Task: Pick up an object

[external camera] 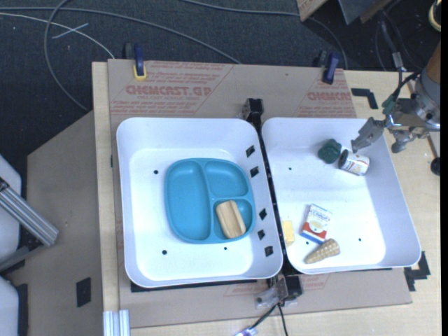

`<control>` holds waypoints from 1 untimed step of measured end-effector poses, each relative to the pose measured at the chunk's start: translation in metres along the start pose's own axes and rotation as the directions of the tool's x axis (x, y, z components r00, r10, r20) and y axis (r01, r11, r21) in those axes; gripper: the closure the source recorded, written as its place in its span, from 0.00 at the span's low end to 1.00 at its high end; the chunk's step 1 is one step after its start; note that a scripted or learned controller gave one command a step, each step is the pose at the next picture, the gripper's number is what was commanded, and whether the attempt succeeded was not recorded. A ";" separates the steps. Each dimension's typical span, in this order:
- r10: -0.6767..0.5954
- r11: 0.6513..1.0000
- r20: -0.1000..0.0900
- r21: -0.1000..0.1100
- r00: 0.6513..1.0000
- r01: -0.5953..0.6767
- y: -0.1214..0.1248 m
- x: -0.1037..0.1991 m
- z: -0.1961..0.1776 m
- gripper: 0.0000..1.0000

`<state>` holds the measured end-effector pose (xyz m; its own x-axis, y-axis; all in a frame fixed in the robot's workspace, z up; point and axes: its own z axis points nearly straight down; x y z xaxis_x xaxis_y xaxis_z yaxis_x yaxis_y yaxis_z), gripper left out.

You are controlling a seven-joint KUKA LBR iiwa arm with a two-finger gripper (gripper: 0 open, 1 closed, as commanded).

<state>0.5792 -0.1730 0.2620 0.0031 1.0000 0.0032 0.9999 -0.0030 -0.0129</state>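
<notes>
Left bin (pixel 140 187): blue divided plate (pixel 206 200) in the middle, tan wooden block (pixel 230 218) lying in its lower-right compartment.

Right bin (pixel 392 208): small yellow piece (pixel 288 232) at the left wall, red-white-blue packet (pixel 316 224) just right of it, tan ridged cone (pixel 322 251) below the packet near the front wall. Farther back, dark green lump (pixel 329 150), with a white jar (pixel 354 164) on its side just beside it to the right.

Gripper (pixel 365 137) comes in from the right, tip just above the jar and near the lump. Nothing visibly between the fingers; apart or together, can't tell from this angle. All objects rest on the bin floors.
</notes>
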 end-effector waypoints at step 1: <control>-0.003 1.000 0.003 -0.012 1.000 0.003 0.002 0.000 -0.007 0.00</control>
<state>0.5814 -0.1726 0.2689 -0.0003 1.0000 0.0003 1.0000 0.0003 -0.0006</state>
